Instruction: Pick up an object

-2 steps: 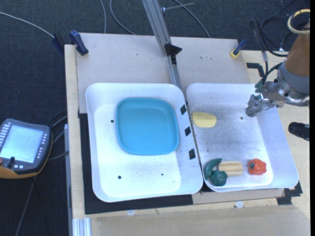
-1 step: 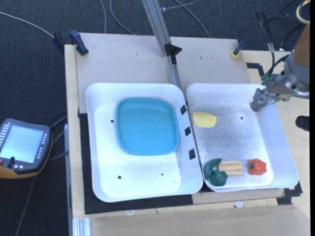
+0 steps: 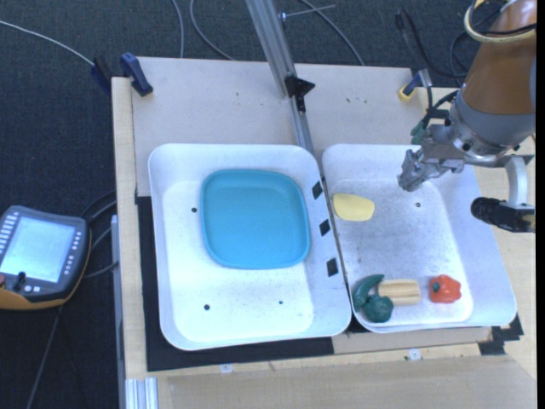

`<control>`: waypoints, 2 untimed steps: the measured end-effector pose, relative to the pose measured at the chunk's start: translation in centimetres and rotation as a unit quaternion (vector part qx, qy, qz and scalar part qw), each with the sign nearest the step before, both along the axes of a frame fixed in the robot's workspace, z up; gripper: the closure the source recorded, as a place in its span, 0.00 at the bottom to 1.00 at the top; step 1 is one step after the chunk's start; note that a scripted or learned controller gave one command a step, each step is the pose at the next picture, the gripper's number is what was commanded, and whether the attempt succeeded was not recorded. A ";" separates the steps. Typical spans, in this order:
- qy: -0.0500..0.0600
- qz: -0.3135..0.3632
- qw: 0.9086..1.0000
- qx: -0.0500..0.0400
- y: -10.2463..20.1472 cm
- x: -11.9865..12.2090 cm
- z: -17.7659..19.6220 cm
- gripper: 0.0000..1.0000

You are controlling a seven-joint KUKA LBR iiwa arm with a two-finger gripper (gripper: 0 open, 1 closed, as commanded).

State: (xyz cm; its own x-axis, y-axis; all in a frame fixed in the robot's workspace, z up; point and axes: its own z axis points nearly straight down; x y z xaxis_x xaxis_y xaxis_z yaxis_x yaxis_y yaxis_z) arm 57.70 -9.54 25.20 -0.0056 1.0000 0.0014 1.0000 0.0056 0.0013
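Note:
In the right bin (image 3: pixel 477 228) lie a pale yellow lemon-shaped piece (image 3: pixel 352 207) near the left wall, a dark green vegetable (image 3: pixel 372 297), a tan bread-like roll (image 3: pixel 399 291) and a red tomato-like piece (image 3: pixel 444 289) along the front edge. My gripper (image 3: pixel 412 177) hangs over the bin's back part, to the right of the yellow piece and apart from it. Nothing shows between its tips.
The left bin (image 3: pixel 170 228) holds a square turquoise plate (image 3: pixel 255 218). A slanted metal pole (image 3: pixel 272 37) rises behind the bins. Blue clamps (image 3: pixel 136 72) sit at the bench corners. A teach pendant (image 3: pixel 38 254) lies on the floor at left.

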 end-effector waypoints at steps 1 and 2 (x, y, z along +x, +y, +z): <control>0.000 0.000 1.000 0.000 5.6 -0.5 0.6 1.00; 0.001 -0.001 1.000 0.000 10.9 -1.2 -0.8 1.00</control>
